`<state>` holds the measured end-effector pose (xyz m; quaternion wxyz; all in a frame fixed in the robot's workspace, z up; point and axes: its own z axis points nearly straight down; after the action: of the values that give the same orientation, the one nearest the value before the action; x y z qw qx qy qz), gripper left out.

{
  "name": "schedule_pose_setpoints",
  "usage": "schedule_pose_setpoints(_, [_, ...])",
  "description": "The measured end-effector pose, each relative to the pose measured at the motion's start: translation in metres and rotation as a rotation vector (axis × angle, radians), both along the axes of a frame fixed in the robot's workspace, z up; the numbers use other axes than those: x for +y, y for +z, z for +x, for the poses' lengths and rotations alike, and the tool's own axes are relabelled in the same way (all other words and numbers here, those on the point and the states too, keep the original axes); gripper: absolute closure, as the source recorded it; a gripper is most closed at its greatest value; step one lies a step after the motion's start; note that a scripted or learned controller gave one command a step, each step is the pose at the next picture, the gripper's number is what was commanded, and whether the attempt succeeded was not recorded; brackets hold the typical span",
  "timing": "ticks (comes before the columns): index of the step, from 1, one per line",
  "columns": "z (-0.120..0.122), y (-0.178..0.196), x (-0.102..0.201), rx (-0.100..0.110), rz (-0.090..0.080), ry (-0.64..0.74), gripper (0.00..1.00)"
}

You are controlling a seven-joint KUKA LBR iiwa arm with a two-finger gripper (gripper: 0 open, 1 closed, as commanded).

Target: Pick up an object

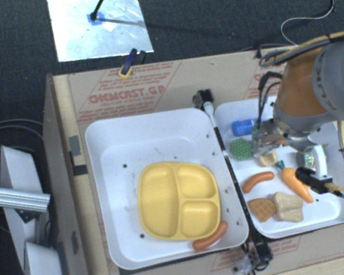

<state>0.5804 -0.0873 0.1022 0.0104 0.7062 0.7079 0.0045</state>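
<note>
Dark carpet is lying behind the surface (149,82), a brown board bearing two white bins side by side.

Left bin (105,145): a yellow divided plate (178,199) is resting at its middle; an orange-red sausage (210,237) is lying just beside the plate's near edge, against the bin's near wall.

Right bin (340,206): a blue cylinder (243,127) is lying at the far left; a green bumpy piece (240,149) is sitting just near of it; a second sausage (258,181) is lying toward the middle; a brown cracker-like piece (261,209) and a pale bread-like piece (289,206) are touching at the near side; a carrot (295,184) is lying to their right, with a small white-and-green item (310,159) beyond it.

Arm (320,86): grey with an orange band, being reached in from the right over the right bin. Pincer (268,147): being held low among the far-left things of that bin, just beside the green piece and over a small pale piece (268,159). Whether it is open or closed cannot be told, and nothing is being seen gripped.

Step in hand, as judged: a descent onto one object. The crowding is being judged the main hazard; a single target, probably the pale piece or the green piece, should be centred before closing, the neighbours and the bin's dividing wall being kept clear, and the lift being made straight up.
</note>
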Motion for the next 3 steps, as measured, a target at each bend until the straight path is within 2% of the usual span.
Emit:
schedule_pose_setpoints(1, [-0.002,-0.002,0.0,0.005,0.001,0.0,0.0])
schedule_pose_setpoints(2, [-0.001,0.008,0.0,0.003,0.001,0.0,1.0])
schedule_pose_setpoints(3, [-0.037,0.06,-0.09,0.018,0.005,-0.003,1.0])
